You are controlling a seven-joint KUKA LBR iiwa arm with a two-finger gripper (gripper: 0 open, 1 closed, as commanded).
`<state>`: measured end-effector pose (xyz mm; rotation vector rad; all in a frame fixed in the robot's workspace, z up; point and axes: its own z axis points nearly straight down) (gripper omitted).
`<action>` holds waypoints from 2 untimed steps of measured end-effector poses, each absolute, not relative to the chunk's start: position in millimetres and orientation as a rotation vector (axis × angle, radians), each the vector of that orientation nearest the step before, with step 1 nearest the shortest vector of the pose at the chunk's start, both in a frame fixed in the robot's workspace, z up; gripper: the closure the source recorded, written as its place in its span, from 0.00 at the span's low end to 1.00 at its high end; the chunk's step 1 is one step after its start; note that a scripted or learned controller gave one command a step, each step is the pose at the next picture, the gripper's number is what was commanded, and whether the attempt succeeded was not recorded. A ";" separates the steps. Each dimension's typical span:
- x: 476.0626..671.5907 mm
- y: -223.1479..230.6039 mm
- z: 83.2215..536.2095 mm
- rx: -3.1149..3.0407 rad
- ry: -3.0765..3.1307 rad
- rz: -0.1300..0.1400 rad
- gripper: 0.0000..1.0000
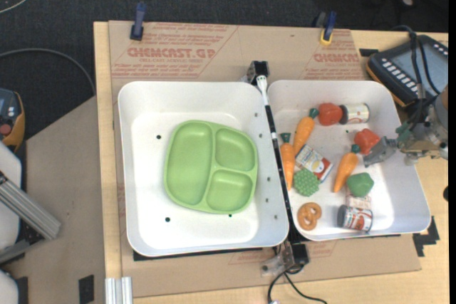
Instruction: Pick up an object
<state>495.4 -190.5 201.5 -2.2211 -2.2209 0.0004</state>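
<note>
1. The gripper reaches in over the right edge of the right bin. Whether it is open or closed I cannot tell at this size, and nothing can be made out held in it.

2. It sits low and just beside the red toy near that right edge, with an orange carrot and a green piece just below it. My guess is that it lines up on one of these three, since they are the nearest things to it.

3. The task names no one object, so any item in the right bin will serve. All the loose items lie there, which suits a pick from a crowded pile.

4. Toward the bin's far edge lies a small bottle with a red end, on its side. Near the left edge two more carrots lie along the wall, with a small printed carton and a green textured round beside them.

5. At the near edge a pretzel and a tipped can lie apart from the rest, so they look easier to take cleanly.

6. The left bin carries a green divided plate in its middle.

7. Both bins touch along their shared edge, resting on a brown board held by clamps at its far edge, likely to keep it from sliding.
</note>
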 end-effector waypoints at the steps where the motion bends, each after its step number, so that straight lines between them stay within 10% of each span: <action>1: 476.5 -173.2 80.8 -2.215 -2.213 0.005 0.00; 2: 480.6 -176.2 99.1 -2.229 -2.224 -0.003 1.00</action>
